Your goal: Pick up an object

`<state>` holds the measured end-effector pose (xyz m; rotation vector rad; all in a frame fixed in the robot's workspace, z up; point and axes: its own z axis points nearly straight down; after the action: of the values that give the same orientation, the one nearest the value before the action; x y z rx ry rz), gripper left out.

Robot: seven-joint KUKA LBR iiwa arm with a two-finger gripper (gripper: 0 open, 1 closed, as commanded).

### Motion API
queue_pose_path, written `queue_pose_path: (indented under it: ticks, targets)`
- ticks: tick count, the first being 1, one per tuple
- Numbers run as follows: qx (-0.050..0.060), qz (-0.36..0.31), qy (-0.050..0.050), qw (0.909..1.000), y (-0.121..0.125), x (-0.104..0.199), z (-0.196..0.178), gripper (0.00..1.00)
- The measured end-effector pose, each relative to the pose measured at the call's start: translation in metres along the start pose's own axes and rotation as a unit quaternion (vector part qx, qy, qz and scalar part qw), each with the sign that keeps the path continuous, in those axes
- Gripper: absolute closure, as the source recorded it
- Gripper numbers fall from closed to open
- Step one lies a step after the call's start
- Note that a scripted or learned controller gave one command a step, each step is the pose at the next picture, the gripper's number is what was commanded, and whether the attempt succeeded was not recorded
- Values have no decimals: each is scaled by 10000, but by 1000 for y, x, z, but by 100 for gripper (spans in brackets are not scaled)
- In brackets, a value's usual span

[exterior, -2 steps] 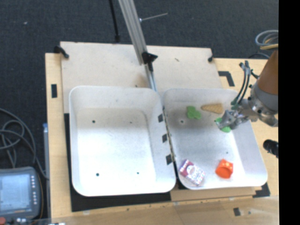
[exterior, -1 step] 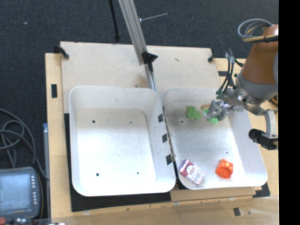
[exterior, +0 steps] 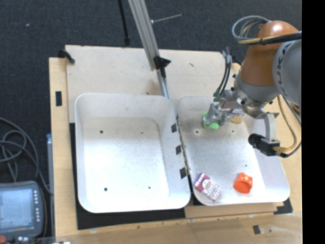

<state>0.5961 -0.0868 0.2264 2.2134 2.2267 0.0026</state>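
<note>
arm: reaching over right bin [exterior: 264, 187], far end | jaws: clamped on green object [exterior: 211, 123] | worktop [exterior: 101, 70]: wooden, dark floor around

Even, diffuse overhead lighting is seen; white bins [exterior: 127, 151] are nearly blown out. Shadows are faint and soft. Overall softness and low resolution are noted, fine detail is lost.

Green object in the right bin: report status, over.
Gripper low over right bin. Green object at its tip, grasp unconfirmed. Orange cup, pink packet lie apart.
</note>
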Motion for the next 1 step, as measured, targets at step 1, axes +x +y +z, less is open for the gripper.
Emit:
queue_pose_path:
  ticks: [1]
  targets:
    - [-4,-2,1,10000,16,52,5,100]
